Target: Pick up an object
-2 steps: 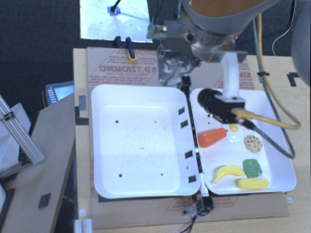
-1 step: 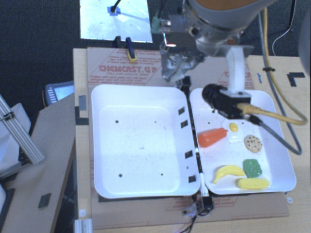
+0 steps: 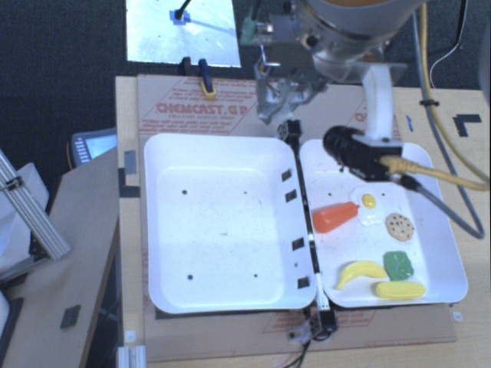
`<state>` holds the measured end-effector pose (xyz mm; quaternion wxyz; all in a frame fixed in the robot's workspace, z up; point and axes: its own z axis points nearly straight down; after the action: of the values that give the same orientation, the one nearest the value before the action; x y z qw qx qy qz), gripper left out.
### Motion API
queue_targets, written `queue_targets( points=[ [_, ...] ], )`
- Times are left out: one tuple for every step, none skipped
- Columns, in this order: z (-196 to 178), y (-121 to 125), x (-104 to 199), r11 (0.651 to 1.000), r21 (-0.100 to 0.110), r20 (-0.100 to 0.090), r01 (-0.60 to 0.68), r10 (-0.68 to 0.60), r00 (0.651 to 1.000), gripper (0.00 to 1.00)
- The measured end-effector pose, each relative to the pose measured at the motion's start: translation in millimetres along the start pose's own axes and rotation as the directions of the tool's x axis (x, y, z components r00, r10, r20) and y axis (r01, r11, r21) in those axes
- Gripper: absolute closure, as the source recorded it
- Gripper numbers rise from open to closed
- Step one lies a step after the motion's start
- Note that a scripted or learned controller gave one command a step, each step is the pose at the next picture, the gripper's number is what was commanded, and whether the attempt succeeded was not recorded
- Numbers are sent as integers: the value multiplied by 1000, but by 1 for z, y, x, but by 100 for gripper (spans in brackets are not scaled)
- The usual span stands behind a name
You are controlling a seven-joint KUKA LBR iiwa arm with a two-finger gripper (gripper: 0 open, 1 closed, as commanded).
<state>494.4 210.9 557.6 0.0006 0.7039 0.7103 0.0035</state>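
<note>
1. My gripper (image 3: 280,106) hangs above the far edge of the bins; I cannot tell its state.
2. Right bin (image 3: 453,278): smooth white plastic, shallow, holding all the items.
3. Carrot (image 3: 334,217): glossy orange cone, long axis left-right, tip toward the egg (image 3: 368,202).
4. Banana (image 3: 360,272): curved, yellow, near the front edge.
5. Cookie (image 3: 399,226): round, speckled.
</note>
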Motion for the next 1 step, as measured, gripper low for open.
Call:
queue_targets(
  points=[
    [24,-8,-4,1000,6,4,-5,5,1000,100]
  ],
)
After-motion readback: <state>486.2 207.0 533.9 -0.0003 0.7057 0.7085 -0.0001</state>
